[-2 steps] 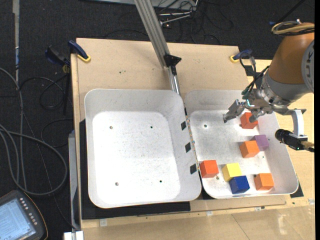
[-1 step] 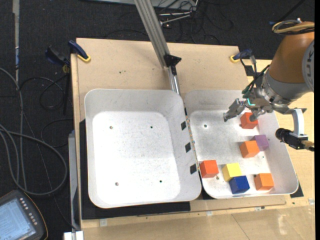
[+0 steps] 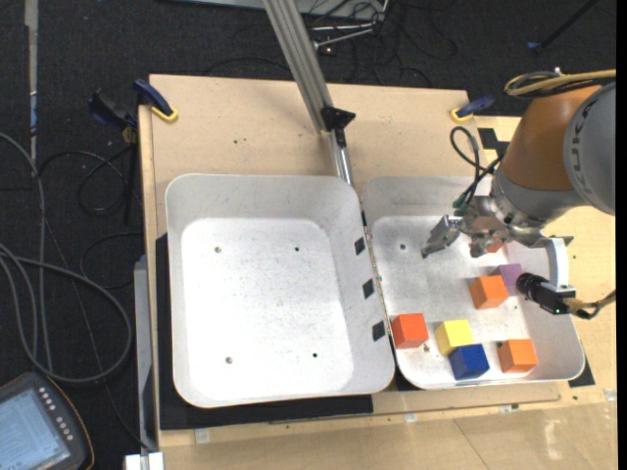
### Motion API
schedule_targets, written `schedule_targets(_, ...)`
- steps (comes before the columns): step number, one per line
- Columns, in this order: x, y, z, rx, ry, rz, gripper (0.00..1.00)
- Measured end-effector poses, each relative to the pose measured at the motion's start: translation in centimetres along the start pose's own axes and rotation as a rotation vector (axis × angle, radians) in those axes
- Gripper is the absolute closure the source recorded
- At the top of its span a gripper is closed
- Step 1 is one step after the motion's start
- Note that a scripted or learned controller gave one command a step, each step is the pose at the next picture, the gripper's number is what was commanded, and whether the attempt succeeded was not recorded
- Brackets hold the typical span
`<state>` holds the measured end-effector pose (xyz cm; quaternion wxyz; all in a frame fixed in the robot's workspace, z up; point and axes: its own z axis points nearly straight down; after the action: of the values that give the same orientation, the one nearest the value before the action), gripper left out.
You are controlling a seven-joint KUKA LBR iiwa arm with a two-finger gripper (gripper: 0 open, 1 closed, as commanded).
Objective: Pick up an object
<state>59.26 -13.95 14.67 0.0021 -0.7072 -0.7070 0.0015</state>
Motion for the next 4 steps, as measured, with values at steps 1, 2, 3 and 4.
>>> schedule_targets(1,0.1,-0.1,5.4,0.000,0.000,0.000,0.00)
schedule_targets(2,0.0,0.1,4.0,-0.007,-0.001,0.001,1.00)
schedule_targets(3,0.0,0.3,-0.3,-0.010,-0.002,-0.002,1.00)
schedule_targets(4,0.2,0.2,-6.7,-0.013,-0.003,-0.003,1.00)
